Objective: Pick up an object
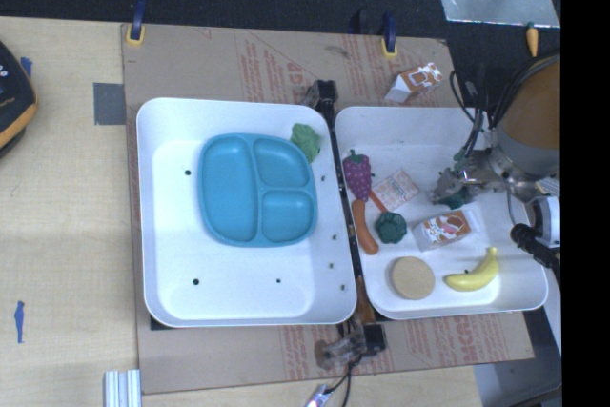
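Right-hand bin, centre right of the frame: my working area, holding the loose objects.
Gripper (pixel 461 186): low over the right bin (pixel 434 124), at its right side, with something dark green at the tips.
Fingers: I cannot tell whether they are apart or together.
Nearest targets: snack packet (pixel 445 229) just below the tips; banana (pixel 475 273) lower right; cookie (pixel 413 277); broccoli (pixel 390 226).
Step in hand: I judge descent or closing for a grasp.
Next move: confirm closure on one item, then lift straight up, clear of the bin wall.
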